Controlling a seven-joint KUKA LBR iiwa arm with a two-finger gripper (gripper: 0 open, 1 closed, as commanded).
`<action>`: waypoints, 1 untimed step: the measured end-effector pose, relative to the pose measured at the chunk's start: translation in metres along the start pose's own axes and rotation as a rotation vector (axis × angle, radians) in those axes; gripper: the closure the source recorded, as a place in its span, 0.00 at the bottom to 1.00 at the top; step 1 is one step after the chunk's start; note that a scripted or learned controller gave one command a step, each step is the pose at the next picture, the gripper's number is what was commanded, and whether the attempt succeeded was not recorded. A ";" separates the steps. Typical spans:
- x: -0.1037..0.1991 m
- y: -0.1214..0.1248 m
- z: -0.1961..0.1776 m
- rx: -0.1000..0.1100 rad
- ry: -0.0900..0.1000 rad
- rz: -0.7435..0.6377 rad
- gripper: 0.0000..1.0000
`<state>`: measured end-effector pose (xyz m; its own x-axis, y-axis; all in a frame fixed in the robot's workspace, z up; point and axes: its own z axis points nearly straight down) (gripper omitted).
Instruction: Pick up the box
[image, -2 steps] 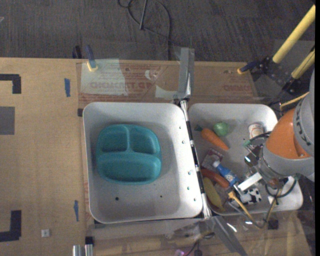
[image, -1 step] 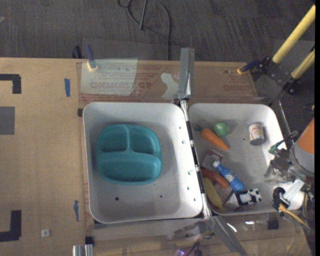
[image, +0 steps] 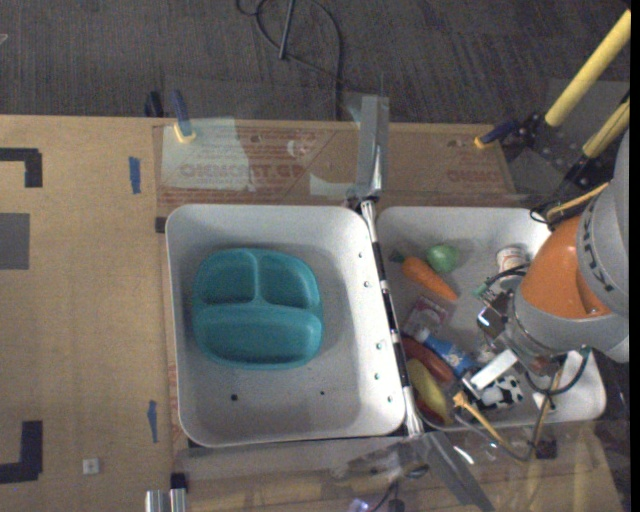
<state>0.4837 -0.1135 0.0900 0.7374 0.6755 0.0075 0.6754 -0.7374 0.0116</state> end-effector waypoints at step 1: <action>-0.044 0.047 -0.199 0.012 -0.008 -0.085 1.00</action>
<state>0.4801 -0.1771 0.2890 0.6775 0.7356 -0.0008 0.7356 -0.6775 -0.0002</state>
